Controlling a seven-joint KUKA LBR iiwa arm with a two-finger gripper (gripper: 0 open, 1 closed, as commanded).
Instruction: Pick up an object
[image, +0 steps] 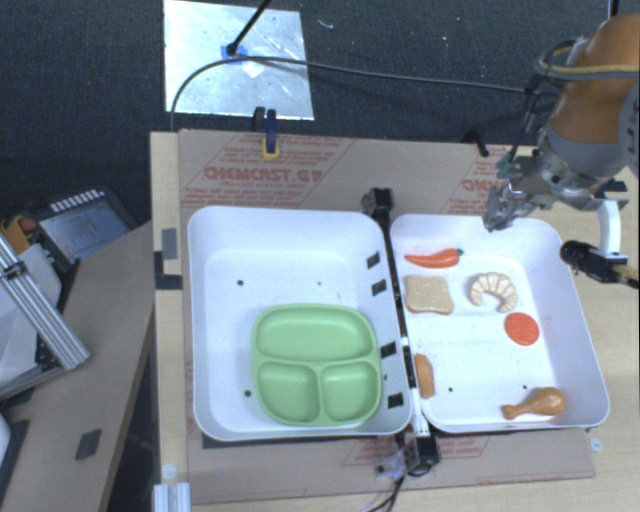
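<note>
The right bin holds toy food: a red chili pepper, a slice of bread, a shrimp, a red tomato slice, a chicken drumstick and an orange sausage-like piece by the left wall. My gripper hangs over the bin's far edge, above and to the right of the chili pepper. I see nothing between its fingers.
The left bin contains a green three-compartment plate. A black clamp sits between the bins at the back. A black cable runs across the far side. A metal plate lies beyond the bench.
</note>
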